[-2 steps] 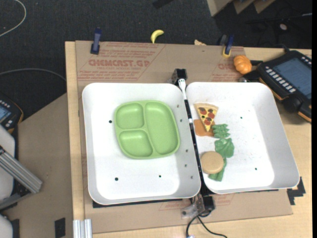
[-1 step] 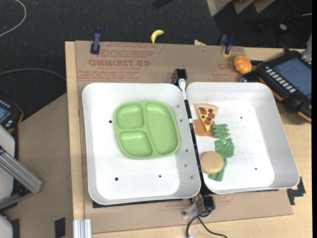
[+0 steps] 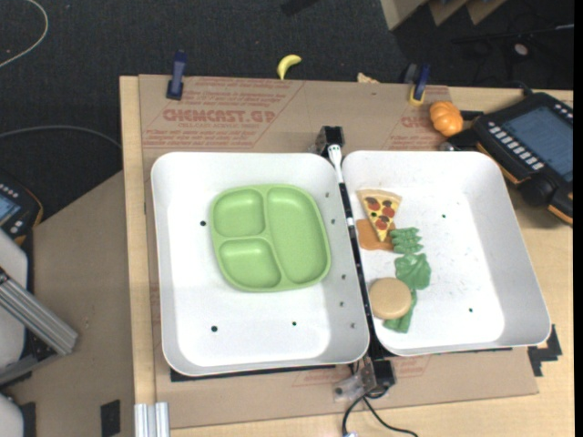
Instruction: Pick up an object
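Observation:
A pizza slice point(image 3: 380, 212) with red dots lies near the left wall of the right bin point(image 3: 474, 244), partly over a tan flat piece point(image 3: 367, 235). Below them sit green leafy pieces point(image 3: 411, 260), and a round tan bun point(image 3: 392, 298) rests on more green near the bin's front left. In the left bin point(image 3: 182, 289) lies a green divided plate point(image 3: 270, 236) with three compartments.
A small orange object point(image 3: 445, 116) and a black handheld pendant point(image 3: 533, 144) sit beyond the right bin. A yellow banana-shaped toy point(image 3: 289, 64) lies at the board's far edge. Blue clamps point(image 3: 176, 75) hold the cardboard.

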`<action>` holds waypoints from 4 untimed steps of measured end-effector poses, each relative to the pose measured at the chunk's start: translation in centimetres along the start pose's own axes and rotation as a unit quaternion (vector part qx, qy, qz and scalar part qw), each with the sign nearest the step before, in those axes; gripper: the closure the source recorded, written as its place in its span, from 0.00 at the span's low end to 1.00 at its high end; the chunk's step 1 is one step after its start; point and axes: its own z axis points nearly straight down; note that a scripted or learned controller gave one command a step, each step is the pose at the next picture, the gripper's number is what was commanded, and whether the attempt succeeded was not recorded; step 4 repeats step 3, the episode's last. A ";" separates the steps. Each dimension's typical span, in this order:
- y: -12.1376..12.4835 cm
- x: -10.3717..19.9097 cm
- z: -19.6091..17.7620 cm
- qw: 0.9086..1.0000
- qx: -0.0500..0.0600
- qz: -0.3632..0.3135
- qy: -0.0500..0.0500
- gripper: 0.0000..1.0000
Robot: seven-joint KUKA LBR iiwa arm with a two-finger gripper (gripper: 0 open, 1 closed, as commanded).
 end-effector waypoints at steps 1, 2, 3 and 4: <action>-3.1 2.6 14.9 1.000 0.017 0.003 0.006 1.00; -0.2 -3.0 0.9 1.000 -0.001 0.004 -0.002 1.00; -2.5 -2.6 14.2 1.000 0.015 0.004 0.005 1.00; -2.5 -2.6 14.2 1.000 0.015 0.004 0.005 1.00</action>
